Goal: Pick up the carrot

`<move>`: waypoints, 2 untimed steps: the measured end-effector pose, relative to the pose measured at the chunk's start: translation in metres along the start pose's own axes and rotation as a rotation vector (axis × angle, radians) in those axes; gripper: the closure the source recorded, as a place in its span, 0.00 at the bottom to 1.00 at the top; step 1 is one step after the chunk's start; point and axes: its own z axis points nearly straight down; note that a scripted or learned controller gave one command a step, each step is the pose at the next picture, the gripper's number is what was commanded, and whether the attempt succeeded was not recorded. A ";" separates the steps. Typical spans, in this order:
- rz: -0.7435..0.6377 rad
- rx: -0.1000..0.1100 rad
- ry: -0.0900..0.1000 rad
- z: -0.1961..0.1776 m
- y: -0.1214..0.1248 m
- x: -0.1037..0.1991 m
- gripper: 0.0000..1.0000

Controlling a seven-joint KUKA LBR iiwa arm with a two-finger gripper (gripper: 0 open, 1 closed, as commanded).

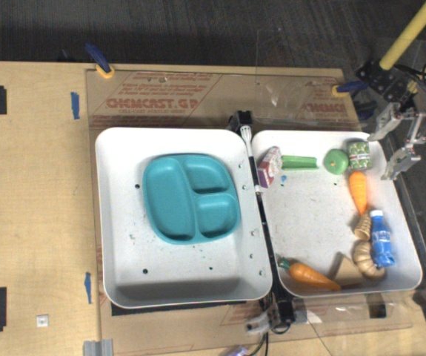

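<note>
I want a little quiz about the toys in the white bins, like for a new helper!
1. True or false: the teal plate lies in the left bin.
2. How many carrots are in the right bin?
3. Which lies nearer the gripper: A, the upper carrot, or B, the lower carrot?

Key: 1 true. 2 two. 3 A.

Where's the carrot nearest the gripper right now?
In the camera view, that carrot lies by the right bin's right wall, just below the green ball and above the blue bottle. The gripper is up-right of it.
</note>
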 end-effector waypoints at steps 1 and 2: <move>-0.151 0.002 -0.008 0.118 -0.001 -0.010 0.00; -0.179 0.001 -0.004 0.159 0.022 0.037 0.00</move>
